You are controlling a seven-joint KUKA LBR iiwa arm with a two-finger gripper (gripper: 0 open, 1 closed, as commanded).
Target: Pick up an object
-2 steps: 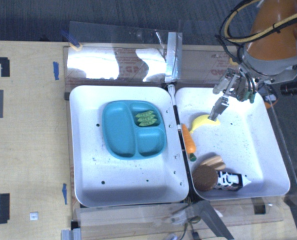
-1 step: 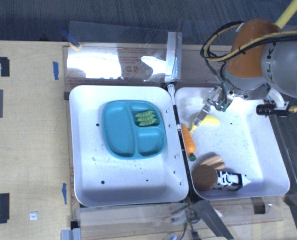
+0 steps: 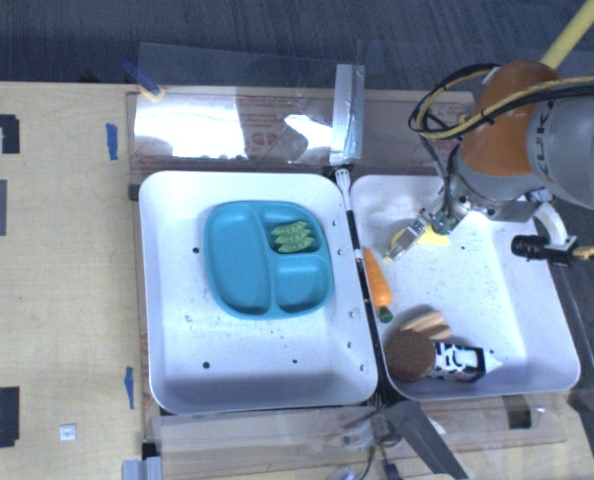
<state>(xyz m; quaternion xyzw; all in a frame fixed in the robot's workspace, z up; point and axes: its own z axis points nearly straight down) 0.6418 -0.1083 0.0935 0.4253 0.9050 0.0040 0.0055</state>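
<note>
Yellow object lies in the right bin, near its upper left part, and your claw is right at it; you cannot tell from here how the claw is set. In that bin you also have a carrot along the left wall, a brown brush and a black-and-white toy. The left bin holds a blue divided plate with green pea pods. Your table is pale wood with black markings; the floor behind is dark grey.
</note>
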